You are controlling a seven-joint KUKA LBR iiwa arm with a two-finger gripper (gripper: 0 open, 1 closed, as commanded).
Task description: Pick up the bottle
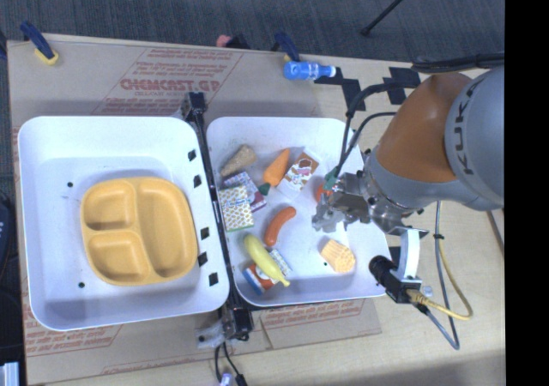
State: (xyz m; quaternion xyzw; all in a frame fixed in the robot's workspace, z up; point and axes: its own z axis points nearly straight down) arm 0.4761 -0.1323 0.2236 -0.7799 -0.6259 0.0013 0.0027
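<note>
Closest to the camera, at the front edge of the right bin (283, 124), there was a small red, white and blue thing (255, 280) tucked partly under the banana (268, 262). My best guess was that this was the bottle, though it was small and half hidden, so I wouldn't swear to it.

A bit further back and toward the right wall sat a waffle (337, 256). Just behind that hung the gripper (328, 214), low over the right side of the bin. I honestly couldn't tell whether the pincer was spread or pressed together, and nothing looked pinched in it.

A sausage (280, 224) lay between the gripper and the banana, so the gripper was well apart from the bottle. A small box (234, 209) sat by the divider.

In the left bin (34, 204) there was just 1 yellow tray (137, 230) with 3 compartments.

Furthest back in the right bin were a carrot (276, 166) and a little carton (300, 172) side by side.

To me this read as the approach step, with no grasp made. The next move would need the arm (429, 144) to carry the gripper toward the bin's front-left corner and line up on whatever of the bottle pokes out. The banana lying over it looked like the tricky part.
</note>
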